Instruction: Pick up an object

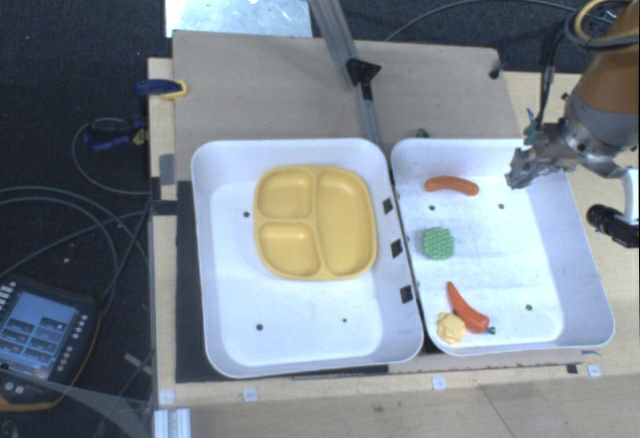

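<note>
Camera view looks down at a slant on a tabletop (pixel 260 86) carrying two white bins side by side. The tool (pixel 520 176) hangs over the far right part of the right bin (pixel 570 296), under the grey wrist with its orange band. Whether it is released or clenched I cannot tell, as its tip is a dark blur; nothing shows in its grip.

The likely targets all lie in that same bin. Nearest the tool, just to its left, is a sausage (pixel 451 186), lying flat and crosswise. Farther on the near-left side sits a green piece (pixel 437 243), small and roundish. Well toward the near rim, a carrot (pixel 467 307) lies slanted with a yellow piece (pixel 451 328) touching its lower end.

The left bin (pixel 230 326), well apart from the tool, holds a yellow tray (pixel 316 222) with three compartments.

The things lie loose and spread out, which leaves room to close in on one. My judgement is that the pick is not yet made; the sausage looks the easiest reach, while the carrot and its neighbour may be hard to separate.
</note>
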Controlling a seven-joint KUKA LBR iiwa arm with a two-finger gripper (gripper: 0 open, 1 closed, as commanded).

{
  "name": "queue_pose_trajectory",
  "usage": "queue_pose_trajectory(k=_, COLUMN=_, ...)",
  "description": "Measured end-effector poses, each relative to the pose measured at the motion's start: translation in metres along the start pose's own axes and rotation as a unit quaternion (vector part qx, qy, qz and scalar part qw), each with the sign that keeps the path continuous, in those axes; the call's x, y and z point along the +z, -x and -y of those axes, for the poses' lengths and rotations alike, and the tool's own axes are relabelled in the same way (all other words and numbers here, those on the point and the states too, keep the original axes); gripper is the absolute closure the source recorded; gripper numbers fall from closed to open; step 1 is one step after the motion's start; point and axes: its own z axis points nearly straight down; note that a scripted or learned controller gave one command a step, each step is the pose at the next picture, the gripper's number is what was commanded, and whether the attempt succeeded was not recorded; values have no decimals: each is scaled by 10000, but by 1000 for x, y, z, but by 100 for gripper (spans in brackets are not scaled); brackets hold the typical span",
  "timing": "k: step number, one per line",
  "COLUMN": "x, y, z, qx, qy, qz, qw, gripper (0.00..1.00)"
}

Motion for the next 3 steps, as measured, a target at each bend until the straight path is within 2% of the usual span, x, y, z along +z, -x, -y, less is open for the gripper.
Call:
queue_pose_trajectory(k=1, x=-11, y=0, z=-1, qx=4, qy=-22, qz=-4, qw=10000, gripper=100)
queue_pose_trajectory(k=2, x=-12, y=-45, z=24, qx=-4, qy=-40, qz=-13, qw=10000, gripper=100)
queue_pose_trajectory(k=3, x=-25, y=-96, z=35, qx=-10, qy=-34, qz=-22, qw=10000, gripper=100)
